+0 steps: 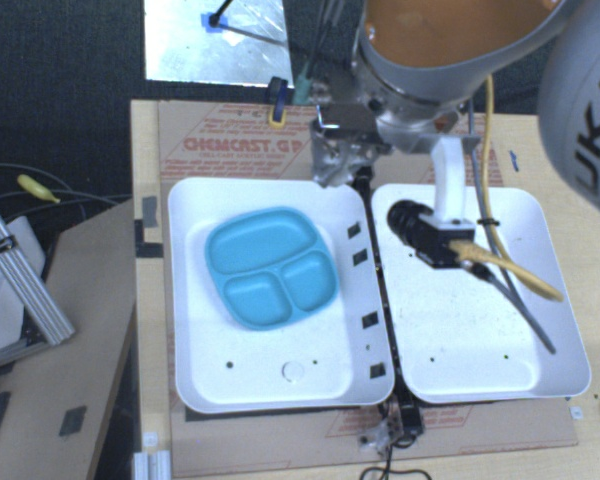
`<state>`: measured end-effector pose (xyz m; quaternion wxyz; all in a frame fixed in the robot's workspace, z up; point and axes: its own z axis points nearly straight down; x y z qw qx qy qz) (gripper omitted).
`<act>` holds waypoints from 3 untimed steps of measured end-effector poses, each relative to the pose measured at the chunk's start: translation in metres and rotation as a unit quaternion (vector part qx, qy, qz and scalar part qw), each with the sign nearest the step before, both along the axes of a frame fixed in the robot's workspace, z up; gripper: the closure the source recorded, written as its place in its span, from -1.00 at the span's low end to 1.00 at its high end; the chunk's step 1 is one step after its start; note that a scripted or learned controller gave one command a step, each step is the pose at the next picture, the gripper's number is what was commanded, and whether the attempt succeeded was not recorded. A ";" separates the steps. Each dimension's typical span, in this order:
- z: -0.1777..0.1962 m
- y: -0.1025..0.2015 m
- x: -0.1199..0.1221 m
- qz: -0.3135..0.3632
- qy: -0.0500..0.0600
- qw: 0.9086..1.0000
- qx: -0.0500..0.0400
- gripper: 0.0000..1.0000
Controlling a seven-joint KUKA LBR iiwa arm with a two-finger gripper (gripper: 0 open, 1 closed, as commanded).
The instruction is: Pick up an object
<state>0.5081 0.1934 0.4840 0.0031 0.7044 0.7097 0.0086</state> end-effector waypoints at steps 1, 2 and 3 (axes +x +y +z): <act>-0.064 0.042 -0.023 0.000 0.010 1.000 -0.004 1.00; 0.058 0.041 -0.009 0.000 0.001 1.000 -0.001 1.00; 0.051 0.022 0.012 -0.004 0.007 1.000 -0.004 1.00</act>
